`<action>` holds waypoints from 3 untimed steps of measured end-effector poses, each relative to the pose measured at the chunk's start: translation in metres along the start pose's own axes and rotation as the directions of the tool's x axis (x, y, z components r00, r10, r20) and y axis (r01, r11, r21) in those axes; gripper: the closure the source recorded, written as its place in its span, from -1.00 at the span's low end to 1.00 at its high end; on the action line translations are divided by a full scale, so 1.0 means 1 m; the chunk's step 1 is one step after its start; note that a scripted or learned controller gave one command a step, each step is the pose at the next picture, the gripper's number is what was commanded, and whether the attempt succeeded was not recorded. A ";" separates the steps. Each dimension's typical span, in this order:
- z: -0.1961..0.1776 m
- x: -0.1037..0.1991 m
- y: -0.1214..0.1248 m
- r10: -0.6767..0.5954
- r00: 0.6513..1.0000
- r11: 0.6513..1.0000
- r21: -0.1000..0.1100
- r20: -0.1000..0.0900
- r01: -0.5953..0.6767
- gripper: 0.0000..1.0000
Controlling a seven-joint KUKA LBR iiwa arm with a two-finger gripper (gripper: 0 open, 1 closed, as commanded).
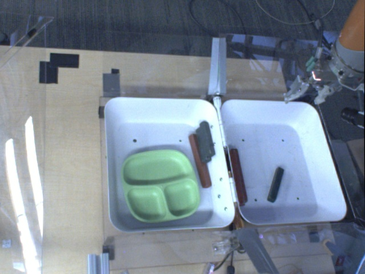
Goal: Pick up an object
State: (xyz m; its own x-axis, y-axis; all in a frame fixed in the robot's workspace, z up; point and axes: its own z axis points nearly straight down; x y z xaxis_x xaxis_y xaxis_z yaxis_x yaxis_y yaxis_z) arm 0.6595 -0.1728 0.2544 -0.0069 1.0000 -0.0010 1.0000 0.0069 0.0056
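While your gripper [308, 88] hangs with fingers apart over the right bin's [328, 153] far rim, the black bar [275, 184] lies well below-left of it; descending here risks striking that rim.

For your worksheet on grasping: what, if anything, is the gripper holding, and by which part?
Nothing. The gripper hangs open above the right bin's far rim.

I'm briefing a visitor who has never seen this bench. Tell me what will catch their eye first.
The bright green divided tray stands out first, filling the lower part of the left bin. Next come the brown stick and dark grey tool beside it, near the divider. The gripper hangs above the right bin's upper right corner, over the bench rather than any object.
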 end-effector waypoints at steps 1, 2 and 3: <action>0.153 -0.024 -0.032 0.038 0.999 0.999 0.001 0.000 -0.038 -1.00; 0.164 0.000 -0.084 -0.306 0.952 0.952 -0.007 0.003 0.306 -1.00; 0.163 0.021 -0.147 -0.231 0.973 0.973 -0.009 0.004 0.231 -1.00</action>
State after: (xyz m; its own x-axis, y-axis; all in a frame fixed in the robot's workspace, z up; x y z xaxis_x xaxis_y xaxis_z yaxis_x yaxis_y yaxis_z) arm 0.5132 -0.1530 0.0902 -0.2377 0.9713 -0.0065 0.9712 0.2378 0.0144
